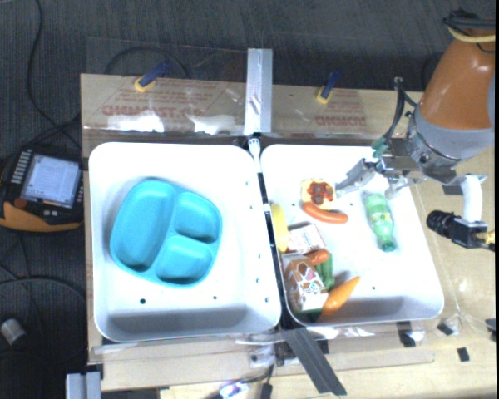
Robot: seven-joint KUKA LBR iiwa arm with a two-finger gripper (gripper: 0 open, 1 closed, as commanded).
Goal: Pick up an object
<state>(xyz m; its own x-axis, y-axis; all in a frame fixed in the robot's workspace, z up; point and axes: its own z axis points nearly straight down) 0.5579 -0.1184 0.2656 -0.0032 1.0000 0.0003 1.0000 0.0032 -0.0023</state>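
The grey arm with its orange band (457,81) reached in from the right, and its two-finger hand (374,177) hung over the upper part of the right shallow white bin (416,298). The metal fingers (353,175) were spread apart, with nothing between them. Just below the hand lay a green plastic bottle (380,220), slightly tilted, close to the hand's right finger but whether touching could not be told. To the left of the hand sat a small yellow-and-red toy food piece (317,191), with a red-orange toy sausage (326,215) just beneath it. Farther down and left of the hand, along the bin's left wall, were a yellow strip-like item (278,225), a white carton (303,239), a printed brown-and-white box (307,283) and an orange toy carrot (341,293) near the front wall. Well to the hand's left, the other white bin (108,318) held a bright blue three-compartment plastic tray (165,231). Both bins rested on the counter (116,98).
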